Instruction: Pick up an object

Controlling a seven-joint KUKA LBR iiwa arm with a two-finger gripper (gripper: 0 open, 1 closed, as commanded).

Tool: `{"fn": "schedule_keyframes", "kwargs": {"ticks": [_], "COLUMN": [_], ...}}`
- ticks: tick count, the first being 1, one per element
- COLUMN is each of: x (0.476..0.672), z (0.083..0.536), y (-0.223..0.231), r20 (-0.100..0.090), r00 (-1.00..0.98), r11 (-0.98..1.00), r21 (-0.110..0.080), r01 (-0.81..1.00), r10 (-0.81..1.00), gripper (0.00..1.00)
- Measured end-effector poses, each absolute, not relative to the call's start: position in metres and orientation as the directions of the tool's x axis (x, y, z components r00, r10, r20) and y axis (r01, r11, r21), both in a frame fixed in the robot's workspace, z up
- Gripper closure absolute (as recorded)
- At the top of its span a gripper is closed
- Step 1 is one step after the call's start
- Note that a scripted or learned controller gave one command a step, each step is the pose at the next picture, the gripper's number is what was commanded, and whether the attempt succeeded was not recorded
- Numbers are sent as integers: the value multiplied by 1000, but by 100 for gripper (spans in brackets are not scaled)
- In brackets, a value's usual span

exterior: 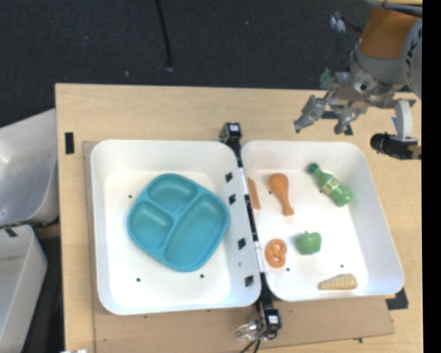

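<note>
The right bin [367, 219] holds several small toy foods: a green bottle [331, 184] at the back right, an orange drumstick [282, 193], a thin orange strip [253, 194] by the divider, an orange pretzel [275, 253], a green pepper [308, 242] and a tan cone [337, 282] at the front. My gripper [325, 120] hangs above the bench just behind the right bin's back rim. It is open, with nothing between its spread fingers. It is well clear of all the objects.
A blue divided plate [178, 221] lies in the left bin [110, 271]. A raised divider with black clips [242, 219] separates the two bins. The grey and orange arm [386, 43] comes in from the upper right.
</note>
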State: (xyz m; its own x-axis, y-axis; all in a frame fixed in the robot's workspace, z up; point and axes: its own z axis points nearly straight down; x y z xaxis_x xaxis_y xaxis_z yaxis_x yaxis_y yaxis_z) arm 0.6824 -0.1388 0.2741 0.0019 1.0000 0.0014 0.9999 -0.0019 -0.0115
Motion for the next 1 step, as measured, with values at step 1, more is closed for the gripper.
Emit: {"fn": "schedule_keyframes", "kwargs": {"ticks": [1], "x": [684], "z": [283], "y": [-138], "r20": [-1], "r00": [-2], "r11": [2], "r21": [1], "r01": [1000], "r10": [1000], "gripper": [0]}}
